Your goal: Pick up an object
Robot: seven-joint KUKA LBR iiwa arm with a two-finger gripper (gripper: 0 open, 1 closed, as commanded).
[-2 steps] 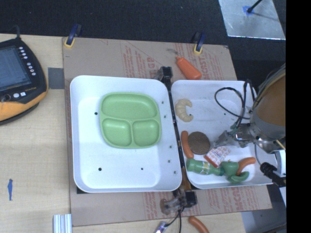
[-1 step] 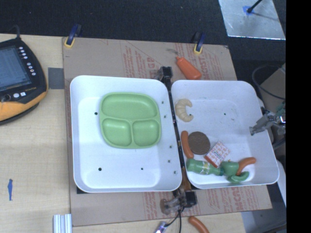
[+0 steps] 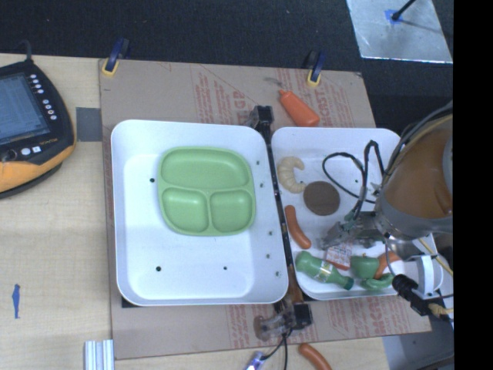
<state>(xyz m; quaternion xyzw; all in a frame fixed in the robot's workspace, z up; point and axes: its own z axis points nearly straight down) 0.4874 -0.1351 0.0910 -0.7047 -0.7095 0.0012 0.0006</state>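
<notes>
Cardboard sheet (image 3: 231, 91) across a wooden bench (image 3: 54, 237), pinned at the far edge by two blue-and-yellow clamps (image 3: 115, 55). Two shallow white bins side by side on it: left bin (image 3: 139, 272) carrying a green three-compartment plate (image 3: 206, 190), flat, toward its far half; right bin (image 3: 308, 139) crowded with small items. Grey arm with orange band (image 3: 420, 179) reaching in from the right, bent low over the right bin's near right corner. Gripper (image 3: 356, 236) down among the clutter, just above a green bottle (image 3: 323, 270); fingers lost in the tangle, open or closed impossible to tell, nothing visibly held. Teach pendant (image 3: 27, 129), orange-edged, at the bench's left. Inside the right bin: black looped cable (image 3: 350, 168) at the far side, brown round disc (image 3: 320, 197) near the middle, pale curved croissant-like piece (image 3: 292, 173) just beside it, orange sausage shape (image 3: 296, 227) along the left wall. Orange carrot-like toy (image 3: 299, 109) outside on the cardboard, beyond the right bin's far edge.
</notes>
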